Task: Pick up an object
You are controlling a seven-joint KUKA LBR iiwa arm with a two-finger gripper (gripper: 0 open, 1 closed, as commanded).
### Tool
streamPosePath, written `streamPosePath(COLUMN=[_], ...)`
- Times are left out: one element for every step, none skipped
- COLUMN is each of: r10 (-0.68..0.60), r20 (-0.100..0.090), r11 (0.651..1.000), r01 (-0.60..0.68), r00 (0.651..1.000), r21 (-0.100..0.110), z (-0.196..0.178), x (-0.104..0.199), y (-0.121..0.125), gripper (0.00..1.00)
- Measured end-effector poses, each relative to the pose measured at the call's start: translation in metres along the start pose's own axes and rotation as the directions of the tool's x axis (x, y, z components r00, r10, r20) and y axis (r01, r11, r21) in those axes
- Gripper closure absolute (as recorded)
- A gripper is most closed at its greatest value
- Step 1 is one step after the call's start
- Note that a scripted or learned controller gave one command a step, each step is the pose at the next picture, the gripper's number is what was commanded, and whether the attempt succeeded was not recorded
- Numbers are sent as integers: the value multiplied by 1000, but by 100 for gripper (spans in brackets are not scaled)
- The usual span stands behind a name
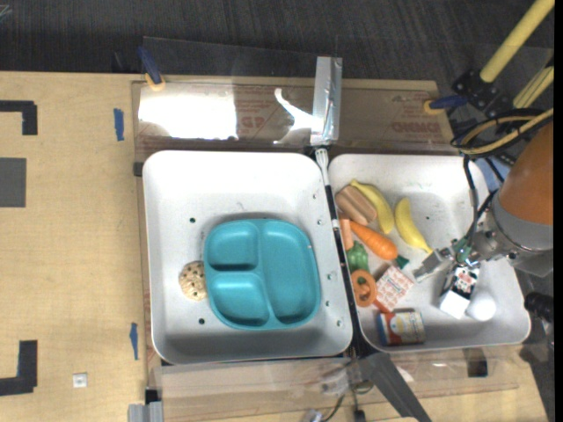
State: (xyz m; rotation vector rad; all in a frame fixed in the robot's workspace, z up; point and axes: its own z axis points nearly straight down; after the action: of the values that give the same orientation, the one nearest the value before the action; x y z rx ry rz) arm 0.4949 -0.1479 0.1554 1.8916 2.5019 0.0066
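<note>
At the right of the frame the gripper hangs low in the right bin, whether it grips anything I cannot tell; a small white object lies just below it; its markings are unreadable.

Grey arm, orange band, black cables, silver-black end effector

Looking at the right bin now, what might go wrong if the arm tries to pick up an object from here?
1. The toys in the right bin lie crowded: carrot, hot dog and bananas touch or nearly touch, so the gripper may nudge a neighbour or catch two.
2. The can lies on its side and may roll away.
3. The small white pieces sit near the bin's wall, leaving little room.
</note>
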Motion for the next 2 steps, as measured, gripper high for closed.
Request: streamPosePath(r10=[-90, -92], r20=[1, 2], r11=[996, 996], r01=[90, 92], r00=[996, 996], r21=[0, -5], z=[69, 57], x=[34, 35], y=[55, 57], gripper=[0, 100])
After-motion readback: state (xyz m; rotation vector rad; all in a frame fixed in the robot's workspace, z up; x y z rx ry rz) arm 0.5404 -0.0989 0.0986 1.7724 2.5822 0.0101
